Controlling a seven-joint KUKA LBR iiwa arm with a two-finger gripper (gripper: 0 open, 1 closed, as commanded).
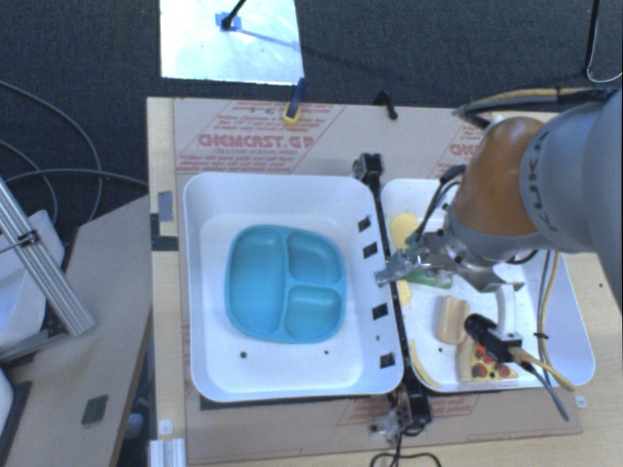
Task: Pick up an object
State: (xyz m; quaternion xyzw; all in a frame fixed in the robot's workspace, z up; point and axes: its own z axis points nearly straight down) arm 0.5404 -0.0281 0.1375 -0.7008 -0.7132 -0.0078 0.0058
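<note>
PICK IN PROGRESS: A green scrap [429,278] lies in the right bin [576,356], right up against the end effector [395,270] and the likeliest target of this pick. A yellow piece [404,228] sits just behind the tool, toward the bin's far wall. A tan block [450,319] lies near it on the camera's side, with a toy pizza slice [480,363] beyond that. The end effector hangs low beside the divider [396,343] between the bins; whether it is open or closed, or has hold of anything, cannot be told from this angle. Across the divider, well apart from the tool, a blue plate [285,285] rests in the left bin [209,197]. The risk from here is the cramped spot. So close to the wall, the tool could strike the rim or nudge the scrap aside rather than catch it — and come up with nothing.
</note>
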